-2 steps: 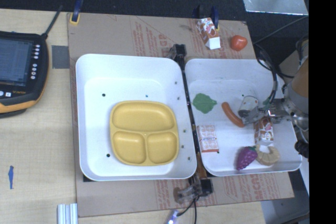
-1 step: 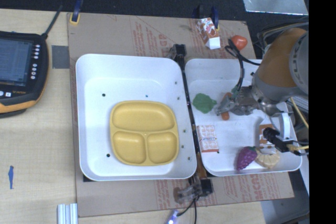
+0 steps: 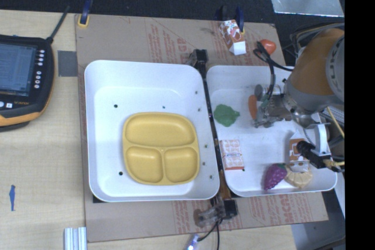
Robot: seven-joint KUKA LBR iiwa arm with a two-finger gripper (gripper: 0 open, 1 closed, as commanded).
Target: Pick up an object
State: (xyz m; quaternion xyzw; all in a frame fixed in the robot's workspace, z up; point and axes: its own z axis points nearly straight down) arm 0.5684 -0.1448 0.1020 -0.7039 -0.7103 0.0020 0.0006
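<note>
Against the upper middle of the right bin (image 3: pixel 234 76), an orange carrot-like piece (image 3: pixel 252 105) stands with its long axis running nearly straight up and down the view, its upper end under a dark bit of the tool and its lower end toward the bin's floor. It is small, smooth and reddish orange. The gripper (image 3: pixel 265 115) sits just to its right, close enough that they may be touching, though the view is too dim there to be sure; whether the tool is clenched or released I cannot tell.

Left of the carrot lies a green leaf-shaped piece (image 3: pixel 225 115), near the wall shared with the left bin (image 3: pixel 99 82). Lower down, a small red-and-white packet (image 3: pixel 232 153) rests against that same wall. A purple grape bunch (image 3: pixel 273 177) and a pale tan piece (image 3: pixel 299 178) lie side by side at the bin's lower right corner, close to the rim. Open white floor spreads between the packet and the grape bunch, and above the leaf toward the far rim.

A yellow divided plate (image 3: pixel 160 147) sits in the left bin, with bare floor around it on all sides.
</note>
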